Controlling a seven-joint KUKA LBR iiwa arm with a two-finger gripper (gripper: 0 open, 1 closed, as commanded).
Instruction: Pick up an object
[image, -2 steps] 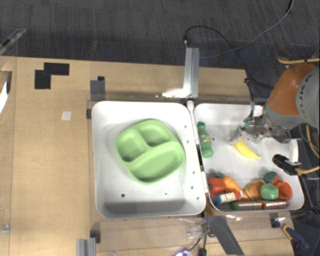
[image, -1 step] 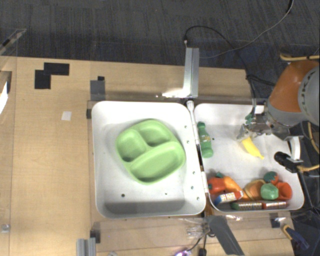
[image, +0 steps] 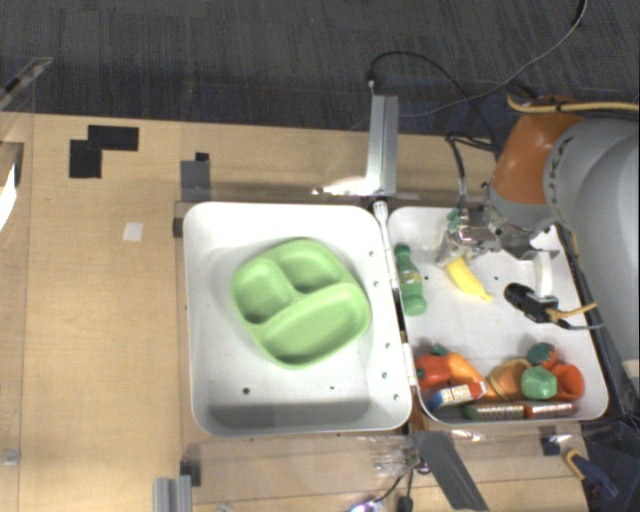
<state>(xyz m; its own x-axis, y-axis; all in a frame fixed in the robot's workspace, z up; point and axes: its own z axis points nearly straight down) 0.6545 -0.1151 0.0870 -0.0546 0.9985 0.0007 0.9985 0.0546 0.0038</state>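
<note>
Gripper (image: 465, 243) is positioned over the upper part of the right bin (image: 590, 405), with the yellow banana-shaped object (image: 468, 278) directly below it in the camera view, touching or nearly touching the tips. The object's long axis runs diagonally, from upper left near the gripper to lower right. Whether the gripper has clamped the object or is released cannot be determined. The green bottle (image: 408, 281) lies to the left along the bin wall. No legible brand or lettering is readable.

Two white bins (image: 200, 330) on the bench (image: 90, 330); one green divided plate (image: 300, 300), one yellow banana (image: 468, 278), one green bottle (image: 409, 280).
</note>
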